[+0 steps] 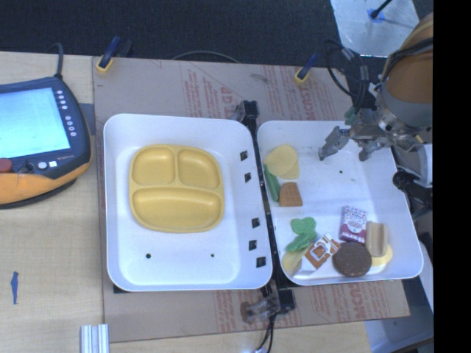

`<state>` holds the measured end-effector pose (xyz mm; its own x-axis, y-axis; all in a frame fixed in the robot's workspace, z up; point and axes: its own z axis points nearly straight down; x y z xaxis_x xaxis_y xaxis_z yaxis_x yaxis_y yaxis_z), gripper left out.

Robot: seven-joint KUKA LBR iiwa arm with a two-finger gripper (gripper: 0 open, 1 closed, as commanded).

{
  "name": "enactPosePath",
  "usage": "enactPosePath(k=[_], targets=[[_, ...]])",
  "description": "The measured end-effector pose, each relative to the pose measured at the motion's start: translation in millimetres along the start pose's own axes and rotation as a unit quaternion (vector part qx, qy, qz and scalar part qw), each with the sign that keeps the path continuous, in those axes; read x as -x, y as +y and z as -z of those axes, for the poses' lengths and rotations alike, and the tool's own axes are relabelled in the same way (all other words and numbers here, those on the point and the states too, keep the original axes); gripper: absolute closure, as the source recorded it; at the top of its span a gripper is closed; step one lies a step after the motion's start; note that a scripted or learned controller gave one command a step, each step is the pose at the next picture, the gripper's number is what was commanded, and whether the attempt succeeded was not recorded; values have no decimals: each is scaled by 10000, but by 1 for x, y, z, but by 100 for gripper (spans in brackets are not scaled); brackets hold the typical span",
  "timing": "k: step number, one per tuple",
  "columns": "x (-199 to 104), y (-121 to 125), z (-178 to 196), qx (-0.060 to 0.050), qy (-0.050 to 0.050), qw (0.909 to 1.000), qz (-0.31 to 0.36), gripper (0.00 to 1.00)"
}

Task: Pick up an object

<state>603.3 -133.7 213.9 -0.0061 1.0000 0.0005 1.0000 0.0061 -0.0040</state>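
Observation:
My gripper [346, 147] hangs over the far part of the right bin [401, 197], its two fingers spread apart with nothing between them. Below it in that bin lie small toy foods: a pale yellow piece [283, 160], a green bean [271, 184], an orange-brown cracker [291, 194], a green leafy piece [302, 231], a maroon packet [353, 223], a brown round cookie [352, 259], a tan-and-yellow piece [378, 240] and a brown-white square [321, 251]. All lie nearer the front than the gripper.
The left bin [118, 197] holds a yellow divided tray [176, 187]. A teach pendant [40, 134] lies on the bench at far left. Black clips [256, 197] run along the seam between the bins. Cables hang behind the arm.

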Motion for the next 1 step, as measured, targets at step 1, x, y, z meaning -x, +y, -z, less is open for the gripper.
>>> enactPosePath(k=[1], targets=[[-43, -82, -106, -78, 21, 10000, -8, 0]])
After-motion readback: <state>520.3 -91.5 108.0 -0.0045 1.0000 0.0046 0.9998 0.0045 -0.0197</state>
